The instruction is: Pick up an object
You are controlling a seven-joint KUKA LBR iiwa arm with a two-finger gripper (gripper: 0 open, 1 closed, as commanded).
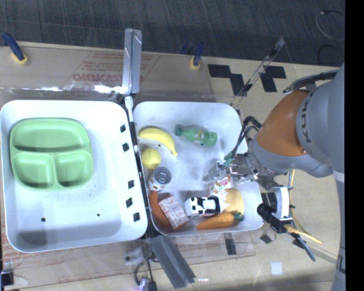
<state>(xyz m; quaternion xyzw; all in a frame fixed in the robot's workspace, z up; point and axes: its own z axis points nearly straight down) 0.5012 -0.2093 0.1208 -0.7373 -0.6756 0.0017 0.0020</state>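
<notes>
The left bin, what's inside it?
A green tray with three compartments lies in the left bin. Whatever is under the tray is covered, so I can't tell.

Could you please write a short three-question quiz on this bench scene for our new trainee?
1. True or false: the green tray lies in the same bin as the banana.
2. Which thing lies nearest the right bin's far wall? A) carrot B) green bottle C) lemon
3. Fill in: the tool hangs over the ___ bin.

Key: 1. False: the tray lies in the left bin, the banana in the right. 2. B. 3. Right, near that bin's right side, above the heap of small things.
</notes>
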